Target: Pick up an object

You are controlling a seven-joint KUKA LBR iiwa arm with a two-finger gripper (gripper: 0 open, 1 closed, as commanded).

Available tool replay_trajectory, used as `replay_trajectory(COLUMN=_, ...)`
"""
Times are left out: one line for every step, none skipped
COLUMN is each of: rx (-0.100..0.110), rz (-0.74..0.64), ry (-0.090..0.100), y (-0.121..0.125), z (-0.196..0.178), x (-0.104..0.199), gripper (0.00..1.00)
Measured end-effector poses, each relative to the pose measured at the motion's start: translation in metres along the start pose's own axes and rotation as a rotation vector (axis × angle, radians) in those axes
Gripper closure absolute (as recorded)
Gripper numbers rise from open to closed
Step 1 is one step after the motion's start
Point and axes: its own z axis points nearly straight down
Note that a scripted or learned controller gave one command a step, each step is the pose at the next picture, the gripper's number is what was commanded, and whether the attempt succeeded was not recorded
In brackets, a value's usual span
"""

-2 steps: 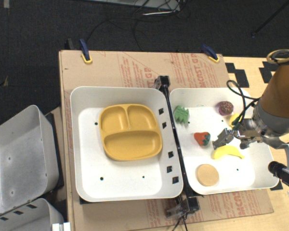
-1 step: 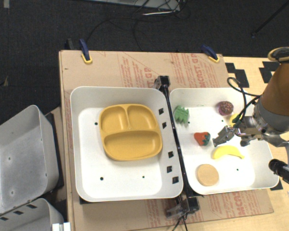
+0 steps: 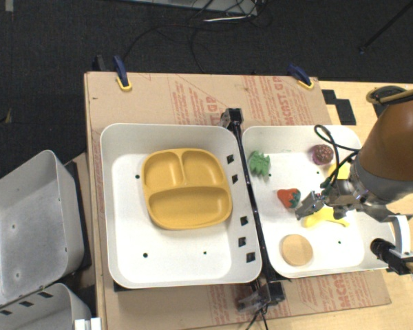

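Hanging low in the right bin (image 3: 289, 150) with the jaws down at the left end of the yellow banana (image 3: 327, 218), just beside the red strawberry-like toy (image 3: 288, 197); cannot tell how wide the jaws stand, nor whether anything sits between them. Risking a skid off the banana's curved side, or a nudge of the red toy, given so tight a gap between the two. Hard to make out much of the banana under the wrist; well apart, a green toy (image 3: 259, 163), a purplish round thing (image 3: 322, 154), a tan disc (image 3: 297, 249), and a yellow divided plate (image 3: 187, 188) in the left bin (image 3: 124, 253).
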Motion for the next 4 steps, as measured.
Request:
replay_trajectory(rx=0.0, rz=0.0, ry=0.0, y=0.009, z=0.051, x=0.004, gripper=0.0)
replay_trajectory(rx=-0.001, rz=0.0, ry=0.0, y=0.008, z=0.092, x=0.005, gripper=0.0)
replay_trajectory(rx=-0.005, rz=0.002, ry=0.0, y=0.009, z=0.08, x=0.005, gripper=1.0)
replay_trajectory(rx=-0.009, rz=-0.003, ry=-0.003, y=0.017, z=0.034, x=-0.001, gripper=1.0)
